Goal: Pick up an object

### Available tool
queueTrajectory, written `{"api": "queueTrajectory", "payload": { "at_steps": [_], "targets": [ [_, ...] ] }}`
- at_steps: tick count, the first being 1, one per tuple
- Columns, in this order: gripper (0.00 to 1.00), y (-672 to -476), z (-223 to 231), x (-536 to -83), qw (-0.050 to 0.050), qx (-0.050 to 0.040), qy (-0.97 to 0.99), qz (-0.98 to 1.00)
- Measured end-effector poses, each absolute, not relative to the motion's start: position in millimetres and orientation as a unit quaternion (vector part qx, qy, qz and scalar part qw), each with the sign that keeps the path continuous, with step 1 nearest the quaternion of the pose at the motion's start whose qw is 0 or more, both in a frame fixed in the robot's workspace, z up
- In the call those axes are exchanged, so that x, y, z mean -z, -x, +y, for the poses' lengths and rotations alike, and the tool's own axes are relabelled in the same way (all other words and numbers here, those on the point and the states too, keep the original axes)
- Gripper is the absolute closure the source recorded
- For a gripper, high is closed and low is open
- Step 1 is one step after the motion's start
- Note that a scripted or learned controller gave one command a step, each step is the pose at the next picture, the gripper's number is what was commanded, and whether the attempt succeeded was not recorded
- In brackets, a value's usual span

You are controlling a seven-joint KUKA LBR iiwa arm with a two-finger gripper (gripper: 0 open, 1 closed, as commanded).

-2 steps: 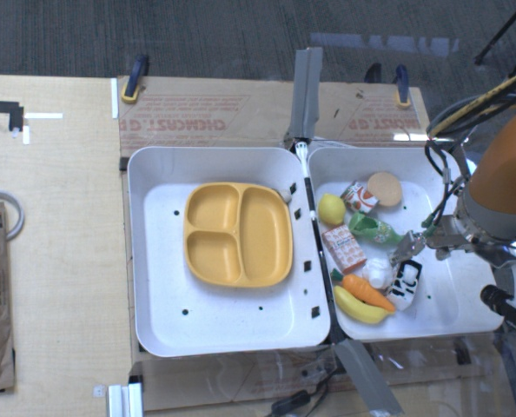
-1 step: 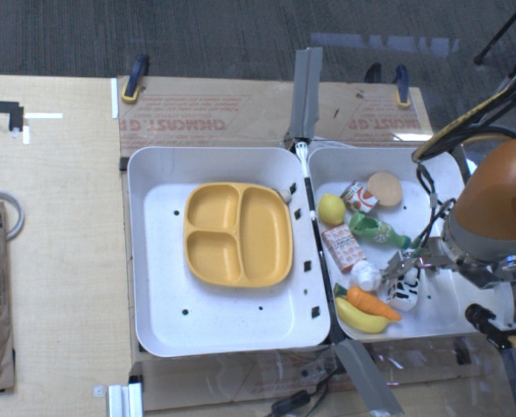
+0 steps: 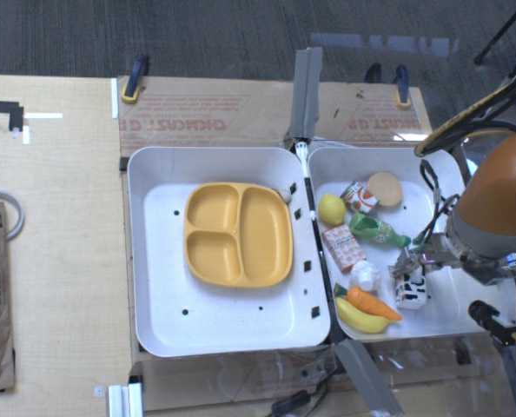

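The right bin (image 3: 445, 318) holds several toy foods. A yellow lemon (image 3: 331, 208), a red and white can (image 3: 359, 197) and a round tan bun (image 3: 385, 188) lie at its back. A green packet (image 3: 375, 230) and a red and white box (image 3: 342, 248) lie mid-bin. At the front are a white lump (image 3: 363, 275), a carrot (image 3: 373, 303) and a banana (image 3: 360, 318). My gripper (image 3: 408, 270) hangs low at the right of the pile, right above a small black and white object (image 3: 411, 293) and touching or nearly touching it.
A yellow divided plate (image 3: 239, 233) lies in the left bin (image 3: 142, 250). A raised divider (image 3: 308, 224) separates the two bins. The arm's orange band (image 3: 499, 189) and cables overhang the right bin's right side. Cardboard lies behind the bins.
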State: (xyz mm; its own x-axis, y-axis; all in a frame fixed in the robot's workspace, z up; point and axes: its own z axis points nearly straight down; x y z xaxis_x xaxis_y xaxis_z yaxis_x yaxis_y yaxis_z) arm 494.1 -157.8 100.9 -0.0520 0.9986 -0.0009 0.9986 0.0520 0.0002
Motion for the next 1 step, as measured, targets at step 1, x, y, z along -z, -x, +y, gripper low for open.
{"api": "queueTrajectory", "payload": {
  "at_steps": [1],
  "targets": [
    [1.00,-477.3,-160.0,-202.0,0.000,0.0014,-0.742,0.671]
  ]
}}
